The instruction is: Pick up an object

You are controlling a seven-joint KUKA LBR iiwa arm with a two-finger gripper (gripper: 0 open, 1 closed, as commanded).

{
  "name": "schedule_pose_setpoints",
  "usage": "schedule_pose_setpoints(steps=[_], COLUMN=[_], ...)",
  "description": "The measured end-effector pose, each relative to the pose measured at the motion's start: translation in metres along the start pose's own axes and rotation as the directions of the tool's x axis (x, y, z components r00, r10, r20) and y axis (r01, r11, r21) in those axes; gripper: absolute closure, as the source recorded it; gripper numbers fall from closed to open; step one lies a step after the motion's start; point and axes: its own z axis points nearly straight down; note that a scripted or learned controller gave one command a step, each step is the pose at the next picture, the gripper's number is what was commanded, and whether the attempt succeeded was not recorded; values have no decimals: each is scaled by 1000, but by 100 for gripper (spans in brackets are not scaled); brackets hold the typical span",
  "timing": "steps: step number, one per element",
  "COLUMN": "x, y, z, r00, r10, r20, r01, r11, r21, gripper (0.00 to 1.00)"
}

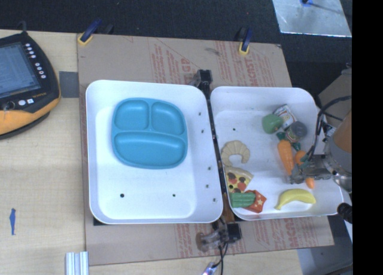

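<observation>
Arm enters from the right edge, wrist low over the right bin (pixel 263 95); pincer (pixel 302 174) sits beside the carrot (pixel 285 155), finger state cannot be told. Right bin contents: one carrot, one banana (pixel 295 198), one croissant (pixel 236 150), one pizza slice (pixel 237 179), one green item (pixel 271 124). Left bin (pixel 99 148) carries one blue divided plate (pixel 149 133).

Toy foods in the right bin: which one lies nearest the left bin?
The pizza slice, lying against the right bin's left wall; the croissant sits slightly further in, the banana much further right.
</observation>
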Motion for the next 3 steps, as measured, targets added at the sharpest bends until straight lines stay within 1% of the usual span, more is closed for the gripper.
schedule_pose_setpoints(steps=[1, 2, 3], x=[58, 58, 19], y=[29, 28, -1], z=[-82, -82, 10], r00=[1000, 1000, 1000], r10=[7, 8, 7], r20=[5, 5, 6], r01=[-7, -8, -7], r11=[1000, 1000, 1000], r21=[-7, -6, -3], gripper=[100, 0, 0])
